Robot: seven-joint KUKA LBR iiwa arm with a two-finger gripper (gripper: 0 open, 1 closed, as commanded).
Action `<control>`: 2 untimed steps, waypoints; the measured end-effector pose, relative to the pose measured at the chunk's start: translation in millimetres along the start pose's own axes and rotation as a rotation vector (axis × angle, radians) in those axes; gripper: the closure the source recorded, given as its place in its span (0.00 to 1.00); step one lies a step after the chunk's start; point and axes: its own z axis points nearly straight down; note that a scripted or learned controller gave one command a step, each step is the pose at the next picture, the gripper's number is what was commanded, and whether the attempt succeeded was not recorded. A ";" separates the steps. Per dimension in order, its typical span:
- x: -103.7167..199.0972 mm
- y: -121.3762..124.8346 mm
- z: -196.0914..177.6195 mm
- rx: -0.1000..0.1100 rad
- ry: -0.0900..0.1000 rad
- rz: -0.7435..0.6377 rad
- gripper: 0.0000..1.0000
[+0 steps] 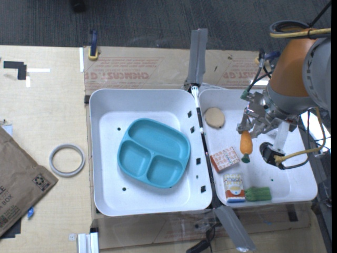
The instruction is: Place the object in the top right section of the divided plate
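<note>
Carrot (245,143) hangs gripped in the gripper (246,135) over the right bin (303,191), at three o'clock from the blue divided plate (154,153). Cardboard (138,68) with unreadable mirrored red print lines the wooden bench (42,104); dark carpet (147,12) beyond.

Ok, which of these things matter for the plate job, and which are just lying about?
In the job: gripper; orange carrot-like piece right at it, likely the object; blue divided plate in the left bin.

Lying about: round tan piece; patterned box; small carton; green piece; tape ring; cardboard box.
</note>
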 end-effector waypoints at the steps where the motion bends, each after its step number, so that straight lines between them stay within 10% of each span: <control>1: 92.8 -53.3 -71.5 -0.002 0.001 -0.123 1.00; 2: 144.1 -149.5 -114.0 -0.003 0.001 -0.279 1.00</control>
